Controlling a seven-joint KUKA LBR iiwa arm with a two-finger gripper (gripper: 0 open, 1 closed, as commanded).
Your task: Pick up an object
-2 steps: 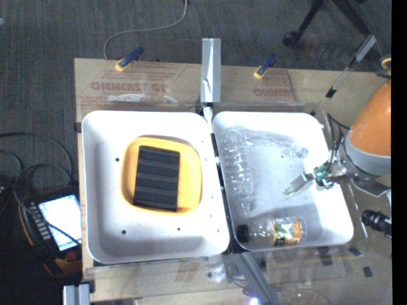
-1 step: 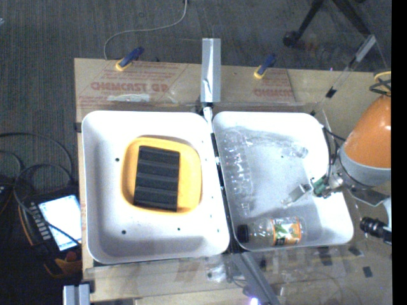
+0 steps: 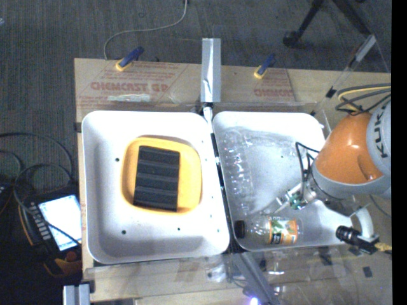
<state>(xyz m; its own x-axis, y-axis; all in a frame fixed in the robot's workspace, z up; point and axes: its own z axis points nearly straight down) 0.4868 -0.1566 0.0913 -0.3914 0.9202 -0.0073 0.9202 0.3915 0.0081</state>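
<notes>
Left bin (image 3: 102,234) carries a yellow tray (image 3: 193,173) with a black block (image 3: 157,177). Right bin (image 3: 267,122) has a clear bottle (image 3: 270,229) lying near its front wall, just beside my hand (image 3: 294,199). Whether my hand is open, I cannot tell. Bottle is round and smooth; it may roll or slip away.

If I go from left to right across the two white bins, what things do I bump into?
Yellow tray with a black block → clear crinkly plastic container → bottle lying on its side → the robot arm.
</notes>
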